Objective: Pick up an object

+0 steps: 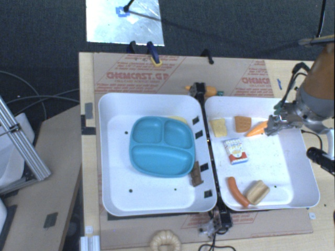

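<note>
Carrot, a small orange toy piece, lies in the right bin just right of the cracker, its right end at the hand. It looks light, stiff and smooth, so a grip across its middle seems safest; whether the hand has closed on it I cannot tell.

The surface is a board covered in brown protective paper with red lettering, and two shallow white bins sit directly on it, touching along their inner walls: the left bin and the right bin. At the far edge of the surface, a blue and yellow clamp grips the board. A pale ring-shaped thing lies at the near edge, just in front of the left bin.
</note>
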### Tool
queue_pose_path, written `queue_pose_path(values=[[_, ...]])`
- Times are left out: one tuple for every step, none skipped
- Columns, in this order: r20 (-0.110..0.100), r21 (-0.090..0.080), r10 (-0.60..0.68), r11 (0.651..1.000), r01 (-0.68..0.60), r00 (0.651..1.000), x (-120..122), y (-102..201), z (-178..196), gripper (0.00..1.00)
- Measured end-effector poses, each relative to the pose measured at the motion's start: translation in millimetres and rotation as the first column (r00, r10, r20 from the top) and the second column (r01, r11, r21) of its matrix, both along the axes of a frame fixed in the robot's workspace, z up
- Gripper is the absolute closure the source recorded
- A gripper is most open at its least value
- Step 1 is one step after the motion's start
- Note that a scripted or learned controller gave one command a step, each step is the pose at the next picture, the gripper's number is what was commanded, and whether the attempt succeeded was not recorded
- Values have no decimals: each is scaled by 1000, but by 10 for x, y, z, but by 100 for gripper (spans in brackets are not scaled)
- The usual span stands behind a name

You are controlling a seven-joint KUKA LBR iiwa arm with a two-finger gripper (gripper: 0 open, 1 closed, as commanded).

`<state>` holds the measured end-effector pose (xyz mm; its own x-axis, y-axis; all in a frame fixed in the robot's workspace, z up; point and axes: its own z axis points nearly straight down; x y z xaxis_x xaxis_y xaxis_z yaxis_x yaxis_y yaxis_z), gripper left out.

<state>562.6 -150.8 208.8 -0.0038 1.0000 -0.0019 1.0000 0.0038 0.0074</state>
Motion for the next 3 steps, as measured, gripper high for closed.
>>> queue_pose_path(values=[[-3, 1, 1, 1000, -1, 1000, 12, -1, 169, 100], [-5, 3, 6, 1000, -6, 1000, 100, 533, 86, 100], [-3, 3, 7, 1000, -7, 1000, 329, 1118, 63, 100]])
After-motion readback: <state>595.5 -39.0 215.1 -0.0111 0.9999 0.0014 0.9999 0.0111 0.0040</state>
